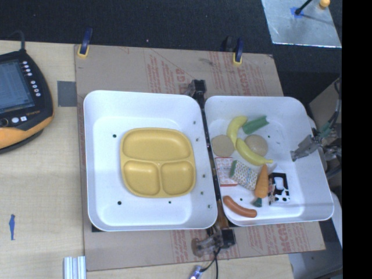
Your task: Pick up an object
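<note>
We see the pickable things heaped in the right bin (296,112): a yellow banana (241,141) curving through the middle, a green piece (254,122) touching its upper end, and two pale round pieces, one (221,145) left of the banana and one (256,145) right of it. Below lies a printed packet (243,175), with a carrot (262,182) slanting beside it, a sausage (239,207) near the bin's front wall, and a black-and-white item (279,189) just right of the carrot. The gripper (307,147) sits at the bin's right side, well apart from the heap, with nothing visibly in it; how wide it stands, we cannot tell. The left bin (99,156) carries a yellow divided tray (157,161) with three compartments. Both bins rest on a cardboard sheet (145,68) clamped at the far edge, and an orange-rimmed control pendant (20,97) lies on the wooden bench (35,202) at far left.
</note>
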